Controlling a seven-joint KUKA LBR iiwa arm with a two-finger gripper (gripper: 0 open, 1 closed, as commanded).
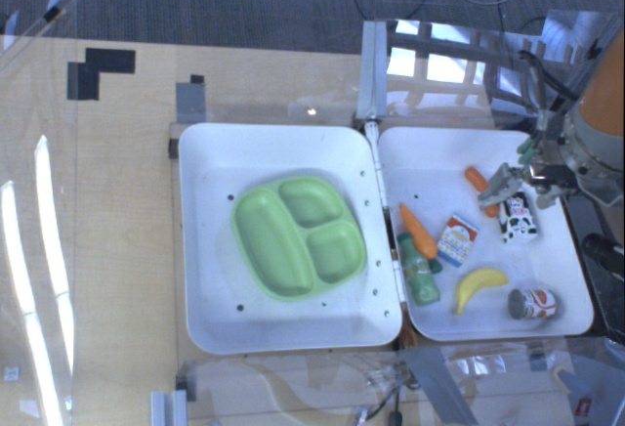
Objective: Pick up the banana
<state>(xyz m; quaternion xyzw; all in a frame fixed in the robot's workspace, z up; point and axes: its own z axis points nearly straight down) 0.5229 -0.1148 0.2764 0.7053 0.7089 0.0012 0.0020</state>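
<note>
Looking down at a slant on a light wooden bench [117,219] bearing two shallow white bins side by side.

Left bin [210,317]: holding a green three-compartment plate [298,236], lying tilted near the middle, its two smaller compartments toward the right.

Right bin [571,312]: holding the remaining items. Lying near the front, a yellow banana [478,287], curving from lower left to upper right, resting flat on the bin floor, untouched and apart from the claw. Sitting just beside the banana on its right, a small can [532,303] on its side. Lying along the bin's left wall, a green bottle [419,275], with an orange carrot [418,231] resting partly over its upper end. Standing between carrot and banana, a small carton [455,240] with a red and white face. Lying near the back, a second orange piece [476,180], partly covered by the claw.

Reaching in from the right, the grey arm with its orange band [601,87], wrist hanging over the right bin's back half. Claw [510,188] hovering beside a black-and-white cow-patterned carton [519,219]; fingers [496,188] appearing parted, gripping nothing discernible, though exact spread being hard to judge at this angle.
</note>
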